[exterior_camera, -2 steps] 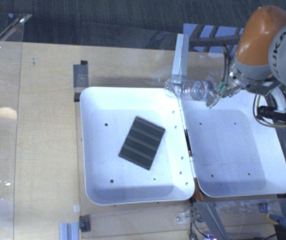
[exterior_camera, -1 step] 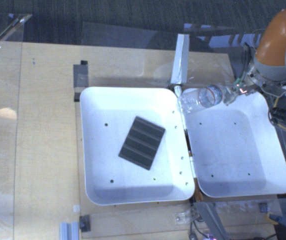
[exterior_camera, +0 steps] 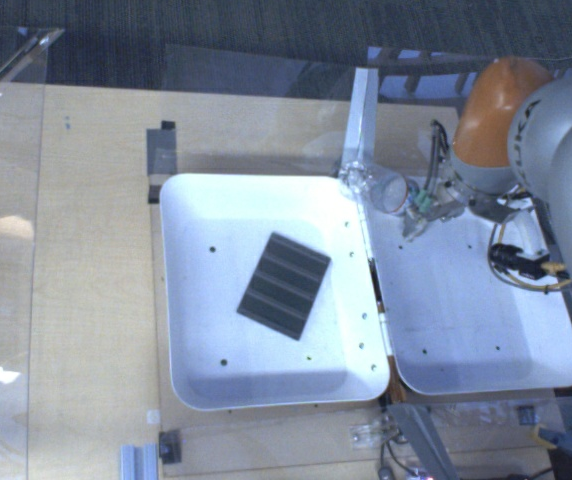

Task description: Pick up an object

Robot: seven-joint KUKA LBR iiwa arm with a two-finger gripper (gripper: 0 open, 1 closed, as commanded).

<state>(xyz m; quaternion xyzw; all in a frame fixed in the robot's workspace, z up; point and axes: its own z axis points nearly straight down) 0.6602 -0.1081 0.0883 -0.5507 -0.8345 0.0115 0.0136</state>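
Observation:
A dark grey ribbed rectangular block (exterior_camera: 284, 285) lies flat and slightly turned in the middle of the left bin (exterior_camera: 196, 368). My gripper (exterior_camera: 413, 224) hangs over the far left corner of the right bin (exterior_camera: 486, 358), well to the right of and beyond the block. It points down and to the left, under the orange band (exterior_camera: 486, 108) of the arm. A small clear object (exterior_camera: 386, 190) sits just left of the gripper at the bin's far corner; whether they touch is unclear.
A raised divider (exterior_camera: 374, 288) separates the two bins. A grey upright post (exterior_camera: 360, 118) stands behind the bins' shared far corner. Black cables (exterior_camera: 521, 263) hang from the wrist over the right bin. Wooden bench surrounds the bins.

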